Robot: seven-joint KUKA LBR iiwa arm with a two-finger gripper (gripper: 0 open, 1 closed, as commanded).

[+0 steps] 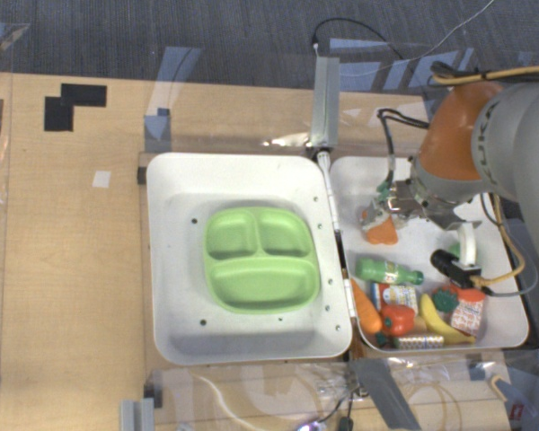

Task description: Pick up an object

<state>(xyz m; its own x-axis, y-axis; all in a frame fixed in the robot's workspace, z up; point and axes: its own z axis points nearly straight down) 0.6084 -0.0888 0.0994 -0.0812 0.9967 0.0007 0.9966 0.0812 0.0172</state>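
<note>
Hovering in the right bin (512, 326), gripper (384, 212) sits just above an orange piece (383, 233); can't tell its grip state. Green bottle (388, 272) at 6 o'clock, label unreadable. Left bin (162, 268) at 9 o'clock holds a green divided plate (260, 259).

I work in a robotics lab. My pale wooden tabletop (63, 268) carries black marker squares (72, 104), taped-down corners and two shallow white plastic bins (162, 268) fixed by a metal bracket (325, 97). Loose black cables (404, 119) trail across it, and grey carpet (207, 16) lies beyond.
</note>
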